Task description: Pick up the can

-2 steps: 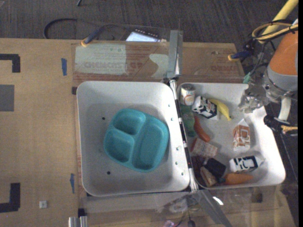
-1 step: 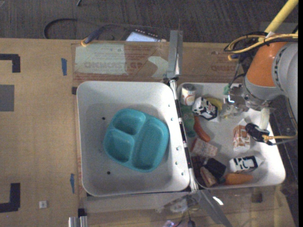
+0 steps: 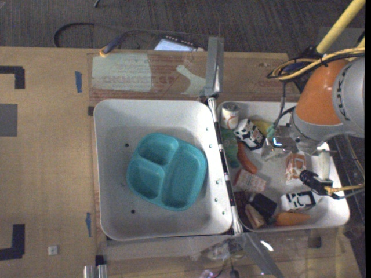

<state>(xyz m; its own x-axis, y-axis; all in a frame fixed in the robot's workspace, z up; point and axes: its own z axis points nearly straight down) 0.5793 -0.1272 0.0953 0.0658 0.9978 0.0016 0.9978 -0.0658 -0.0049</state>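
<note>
Hanging low over the middle of the right bin (image 3: 342,213), gripper (image 3: 277,146) among the clutter (finger spread impossible to tell, nothing seen held). Standing upright in that bin's far left corner, can (image 3: 230,115), well apart from gripper.

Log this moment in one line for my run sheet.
arm over right bin | small red-and-white metal can upright, far-left corner, untouched | teal divided plastic tray in left bin
</note>
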